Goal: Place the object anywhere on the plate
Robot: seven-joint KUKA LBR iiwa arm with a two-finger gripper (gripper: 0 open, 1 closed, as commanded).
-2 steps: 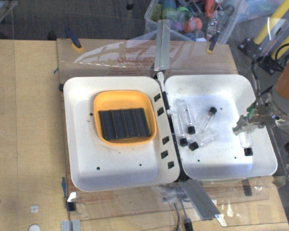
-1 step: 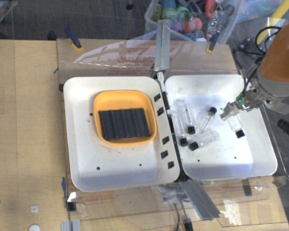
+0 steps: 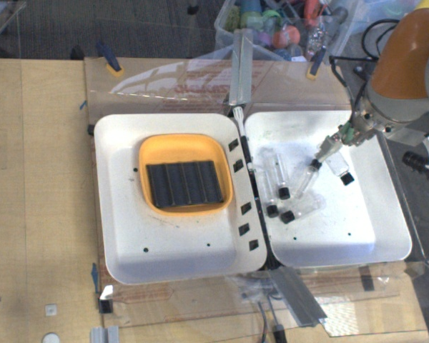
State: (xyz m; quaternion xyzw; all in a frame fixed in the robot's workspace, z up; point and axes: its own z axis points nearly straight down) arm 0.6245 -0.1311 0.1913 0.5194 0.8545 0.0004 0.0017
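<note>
Several clear tubes (image 3: 280, 177) sit just below the open, empty gripper (image 3: 331, 164) — center one between jaws first.

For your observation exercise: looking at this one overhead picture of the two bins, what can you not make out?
- The gripper over the right bin: too small and thin in the camera view to judge its state.
- The clear objects in the right bin: transparent against white, so their outlines and count are unclear.
- The arm: cut off by the right edge.
- The dark slab on the yellow plate: what it is cannot be told.
</note>
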